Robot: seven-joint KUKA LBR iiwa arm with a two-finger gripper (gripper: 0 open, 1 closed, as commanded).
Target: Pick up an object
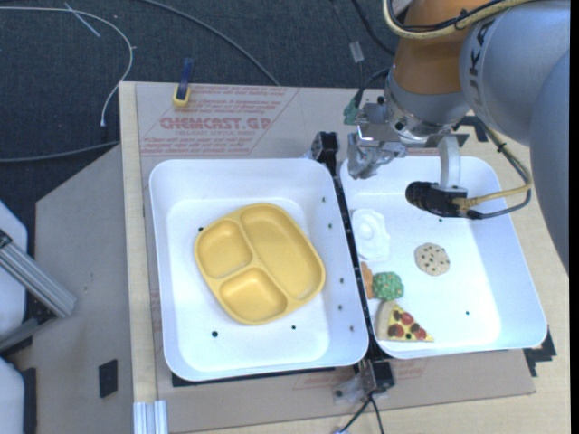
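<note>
I see left bin (172, 269): yellow tray (260, 262) | right bin (507, 269): cookie (432, 259), pizza slice (403, 324), broccoli (388, 285) (toy food) | end effector (366, 165): grip state I cannot tell

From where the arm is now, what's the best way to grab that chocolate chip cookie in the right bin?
The cookie lies flat on the right bin floor, clear of the broccoli and pizza slice. I'd probably bring the gripper straight down from above and pinch across its round rim; a flat disc offers no side to hook, and open floor on both sides leaves finger room.
</note>
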